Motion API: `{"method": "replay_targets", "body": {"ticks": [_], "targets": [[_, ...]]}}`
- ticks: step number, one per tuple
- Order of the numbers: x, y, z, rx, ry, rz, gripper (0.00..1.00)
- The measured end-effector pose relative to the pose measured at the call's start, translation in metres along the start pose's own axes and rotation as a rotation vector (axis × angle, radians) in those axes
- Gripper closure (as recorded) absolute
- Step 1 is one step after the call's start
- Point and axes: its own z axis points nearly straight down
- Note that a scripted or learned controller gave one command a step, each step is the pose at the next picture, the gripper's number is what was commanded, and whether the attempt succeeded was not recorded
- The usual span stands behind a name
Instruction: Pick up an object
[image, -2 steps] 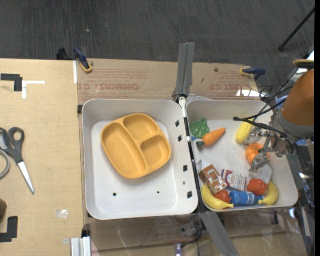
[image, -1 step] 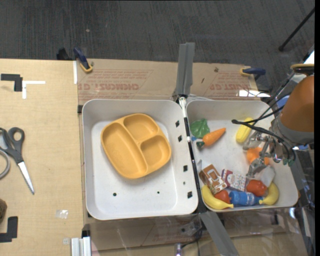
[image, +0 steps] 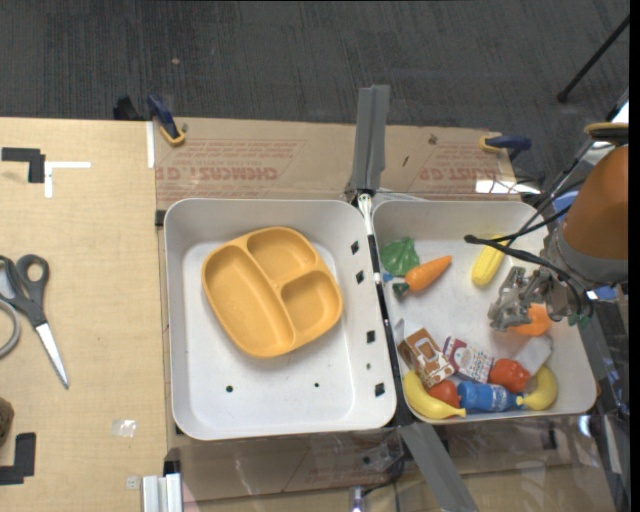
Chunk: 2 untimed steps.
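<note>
My gripper (image: 513, 308) hangs low over the right side of the right bin (image: 452, 232), at the end of the grey arm with its orange band (image: 603, 210). A small orange object (image: 538, 320) lies right against the gripper's lower right side; whether it is gripped I cannot tell. A yellow corn cob (image: 487, 264) lies just up-left of the gripper. An orange carrot (image: 428, 272) and a green leafy item (image: 400, 255) sit further left. A white piece (image: 535, 352) lies just below the gripper.
Along the right bin's front lie a brown box (image: 425, 356), a red-and-white packet (image: 466, 358), a red item (image: 510, 374), a blue bottle (image: 487, 397) and a banana (image: 428, 400). The left bin (image: 200, 400) holds a yellow divided plate (image: 272, 290). Scissors (image: 35, 310) lie on the bench at left.
</note>
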Motion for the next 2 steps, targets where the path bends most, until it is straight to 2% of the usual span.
{"method": "replay_targets", "body": {"ticks": [1, 2], "targets": [[0.0, 0.0, 0.0, 0.001, 0.0, 0.0, 0.0], [0.012, -0.003, 0.008, 0.001, -0.002, 0.061, 0.0]]}}
